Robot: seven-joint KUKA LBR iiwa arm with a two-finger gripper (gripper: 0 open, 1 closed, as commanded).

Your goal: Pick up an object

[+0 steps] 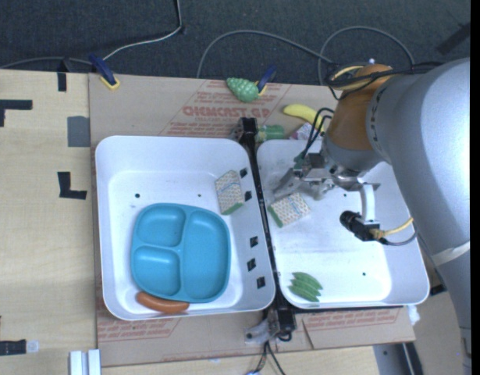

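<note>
Gripper [296, 184] hangs low in the upper left of the right bin [396, 287], its metal fingers splayed toward the divider, and whether they are apart or closed I cannot tell, since the wrist and orange band crowd that spot. No object shows clearly between them.

Just below the fingertips lies a checkered pad [290, 208] with a green edge, touching or almost touching them; I judge this the likely target. A green pod [306, 285] sits well apart near the bottom of the same bin. In the left bin [115, 162] a second checkered pad [230, 189] leans by the divider, a blue plate [181, 252] takes the middle, and an orange sausage [161, 303] lies against the plate's lower rim.

As a judgement, the step in hand is the descent onto the pad, before any lift. The next move calls for the fingers to settle on either side of the pad, close, then rise straight; a flat thing like this may slip or stay behind.

Both bins rest on a cardboard sheet [146, 108] over a pale wood bench [33, 233] marked with black tape. Beyond the bins, at upper centre, lie a banana [299, 113] and a green toy [243, 89], with cables trailing over dark carpet [83, 14] at the top.
</note>
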